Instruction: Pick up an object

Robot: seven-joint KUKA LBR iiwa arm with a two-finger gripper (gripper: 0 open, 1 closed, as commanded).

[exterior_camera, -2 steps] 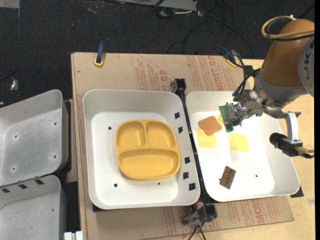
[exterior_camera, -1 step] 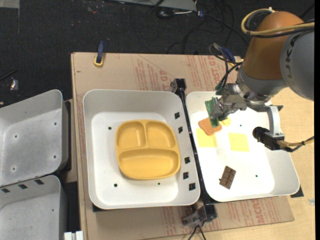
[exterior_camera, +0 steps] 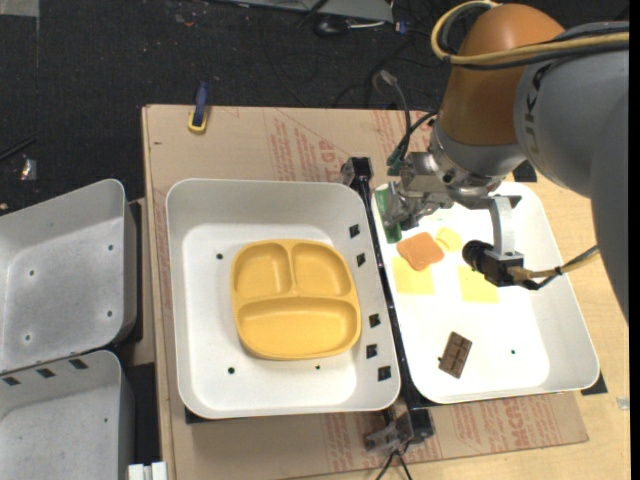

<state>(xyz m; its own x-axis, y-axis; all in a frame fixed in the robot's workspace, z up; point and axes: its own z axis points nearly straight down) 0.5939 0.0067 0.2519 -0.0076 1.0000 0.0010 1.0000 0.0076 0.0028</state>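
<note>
The scene is viewed by one fixed camera set above the brown cardboard-covered tabletop (exterior_camera: 270, 128), looking down at a slant from moderate range. Both shallow white plastic bins (exterior_camera: 200, 228) are taken in side by side, with dark floor seen toward 12 o'clock. The grey arm with its orange band (exterior_camera: 500, 58) is seen entering from 3 o'clock.

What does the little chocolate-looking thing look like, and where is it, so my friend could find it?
Look at the right white bin, the one under the grey arm. Near its front edge, away from the yellow and orange pieces, lies a small brown block marked in squares like a chocolate bar. It is the only dark brown thing there, lying alone.
</note>
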